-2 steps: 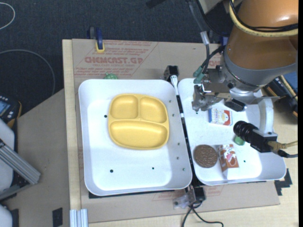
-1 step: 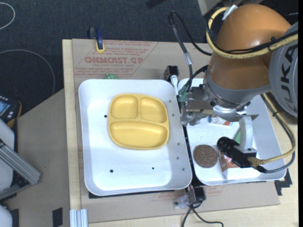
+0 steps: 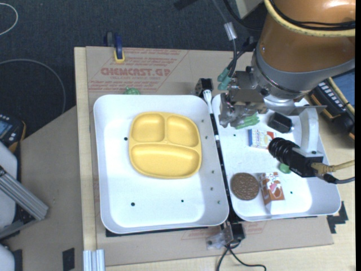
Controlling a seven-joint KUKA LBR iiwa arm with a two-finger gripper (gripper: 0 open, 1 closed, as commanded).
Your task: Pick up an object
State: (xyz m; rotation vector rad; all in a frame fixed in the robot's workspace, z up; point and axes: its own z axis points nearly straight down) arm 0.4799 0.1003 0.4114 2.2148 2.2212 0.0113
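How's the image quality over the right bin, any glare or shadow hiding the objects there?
Camera view: bright glare on the arm's orange band; the arm shades the right bin's far end, where the pincer looks dark and slightly soft. The brown disc and small red-and-white packet near the front are evenly lit and readable. The yellow divided tray shows mild sheen.

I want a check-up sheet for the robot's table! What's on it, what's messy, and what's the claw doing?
Surface: cardboard-topped bench bearing left white bin and right white bin.
Job's things: yellow divided plate in left bin; brown round disc, red-and-white packet, small colourful box in right bin.
Clutter: blue clamp at bench's far edge.
Grippers: gripper low over right bin's far end; grip unclear.
Cables: black cable at front edge.
Surroundings: dark carpet.
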